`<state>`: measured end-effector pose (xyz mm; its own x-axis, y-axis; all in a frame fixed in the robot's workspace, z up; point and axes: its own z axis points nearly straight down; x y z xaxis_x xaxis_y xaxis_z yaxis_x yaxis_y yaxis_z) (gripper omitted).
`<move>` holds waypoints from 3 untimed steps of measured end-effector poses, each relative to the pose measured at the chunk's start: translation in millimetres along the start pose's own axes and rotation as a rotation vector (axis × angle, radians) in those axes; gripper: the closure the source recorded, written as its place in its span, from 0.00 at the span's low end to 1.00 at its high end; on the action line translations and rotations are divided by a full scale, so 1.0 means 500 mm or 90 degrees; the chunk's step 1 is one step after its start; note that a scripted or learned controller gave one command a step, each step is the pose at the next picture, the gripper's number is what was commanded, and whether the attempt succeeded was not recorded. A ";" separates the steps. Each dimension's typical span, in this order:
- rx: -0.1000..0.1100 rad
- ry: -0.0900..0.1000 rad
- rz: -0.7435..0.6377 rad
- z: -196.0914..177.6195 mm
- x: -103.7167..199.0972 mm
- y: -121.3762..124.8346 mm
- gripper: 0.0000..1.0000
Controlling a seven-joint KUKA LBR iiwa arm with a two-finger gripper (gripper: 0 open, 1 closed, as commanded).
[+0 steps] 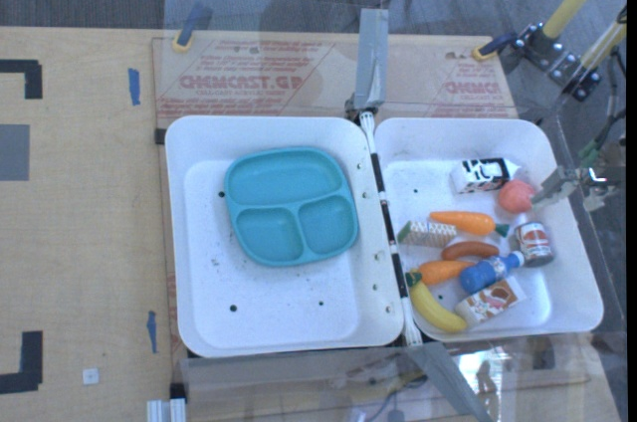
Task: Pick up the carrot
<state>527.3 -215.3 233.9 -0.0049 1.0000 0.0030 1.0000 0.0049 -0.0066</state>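
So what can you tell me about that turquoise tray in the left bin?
The turquoise tray is a rounded rectangular plate, apparently plastic, split into three compartments: one long one along the far side and two smaller ones nearer the camera. It lies flat, slightly turned, near the middle of the left bin, resting on the bin's floor. Nothing sits in it.

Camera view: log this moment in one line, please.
gripper: over right bin, far-right edge | carrot: lying in bin, not held | tray: left bin
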 end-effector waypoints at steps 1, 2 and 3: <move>-0.008 -0.003 -0.118 0.291 0.113 0.046 0.00; -0.010 -0.004 -0.022 0.291 0.192 0.120 0.00; -0.011 -0.004 -0.024 0.272 0.192 0.124 1.00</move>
<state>587.9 -118.7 97.6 -0.0428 0.9991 -0.0028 0.9990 0.0428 0.0109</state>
